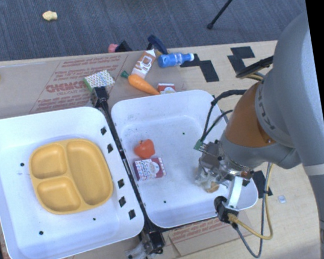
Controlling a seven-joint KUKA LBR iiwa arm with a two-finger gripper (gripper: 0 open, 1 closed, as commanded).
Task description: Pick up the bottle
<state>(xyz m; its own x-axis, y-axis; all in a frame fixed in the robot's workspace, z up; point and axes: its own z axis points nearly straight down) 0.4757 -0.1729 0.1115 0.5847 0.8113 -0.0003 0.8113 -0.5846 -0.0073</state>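
My arm's grey shell (302, 91) looks like smooth, faintly glossy plastic, and the orange band (248, 125) above my wrist has the same sheen. Left of that band, the two shallow white bins (164, 104) look like smooth matt plastic. The yellow three-part tray (70, 174) in the farther bin seems slick moulded plastic. The brown printed cardboard sheet (40, 90) beneath both bins looks dull and papery.

Grey arm (299, 73), orange wrist band (247, 121), black and yellow cables.
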